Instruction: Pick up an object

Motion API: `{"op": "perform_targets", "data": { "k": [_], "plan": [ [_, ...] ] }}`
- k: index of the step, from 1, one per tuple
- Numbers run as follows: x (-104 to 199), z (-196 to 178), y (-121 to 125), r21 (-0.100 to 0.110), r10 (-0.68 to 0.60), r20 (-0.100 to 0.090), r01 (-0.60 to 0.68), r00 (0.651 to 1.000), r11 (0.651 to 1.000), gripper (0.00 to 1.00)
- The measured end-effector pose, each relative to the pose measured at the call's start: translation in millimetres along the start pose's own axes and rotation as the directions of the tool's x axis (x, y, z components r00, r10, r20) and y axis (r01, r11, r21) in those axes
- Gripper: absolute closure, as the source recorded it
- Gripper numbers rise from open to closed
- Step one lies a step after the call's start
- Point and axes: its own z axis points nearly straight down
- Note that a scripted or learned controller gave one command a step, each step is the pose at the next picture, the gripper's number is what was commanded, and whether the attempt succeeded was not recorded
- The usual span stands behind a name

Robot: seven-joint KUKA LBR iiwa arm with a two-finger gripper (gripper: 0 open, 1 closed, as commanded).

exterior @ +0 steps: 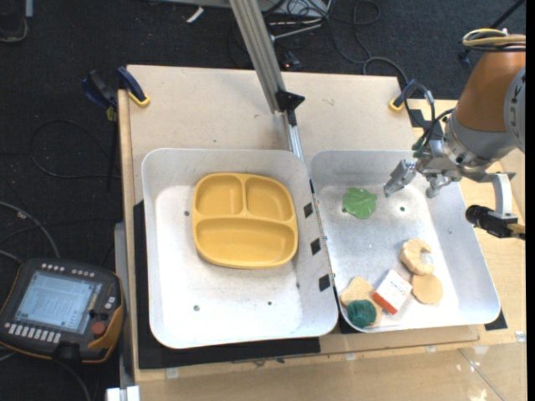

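My gripper (pixel 415 184) hangs over the back of the right bin (pixel 456 224), its two fingers spread apart and open, with nothing between them. A flat green piece (pixel 359 203) lies just left of and below it, apart from the fingers. Along the bin's front lie a pale bitten-looking piece (pixel 416 256), a round tan piece (pixel 428 289), a small red and white box (pixel 393 292), a tan wedge (pixel 354 289) and a dark green lump (pixel 362 312).
The left bin (pixel 167 291) holds a yellow divided plate (pixel 246 220). A slanted metal pole (pixel 261 44) rises behind the bins. A teach pendant (pixel 54 307) lies off the bench at the lower left. Yellow clamps (pixel 136 94) grip the board's back corners.
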Motion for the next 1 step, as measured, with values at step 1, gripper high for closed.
{"op": "perform_targets", "data": {
  "k": [1],
  "plan": [
    [4.7,45.6,5.1,0.0,0.0,0.0,0.0,1.0,1.0,0.0]
  ]
}}
